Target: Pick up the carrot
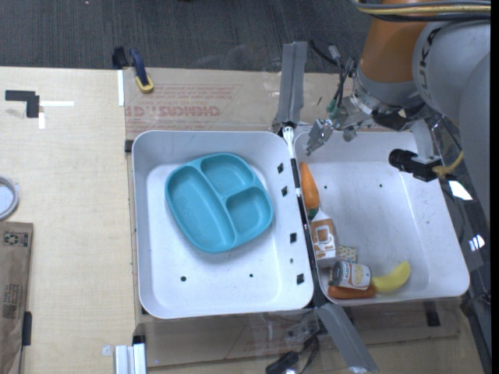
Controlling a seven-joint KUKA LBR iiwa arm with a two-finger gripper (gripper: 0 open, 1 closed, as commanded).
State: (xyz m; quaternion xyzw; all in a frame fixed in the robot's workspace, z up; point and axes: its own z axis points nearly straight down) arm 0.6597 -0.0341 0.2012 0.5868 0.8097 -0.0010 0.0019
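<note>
Hovering over the right bin's [437,201] far edge, the tool [318,135] gripped nothing; how far open, I couldn't tell. The carrot [309,187] lay just below it, nearer me, against the divider, calling for a descent.

Dark grey carpet floor [156,14] lies behind a pale wooden bench [62,170].
</note>
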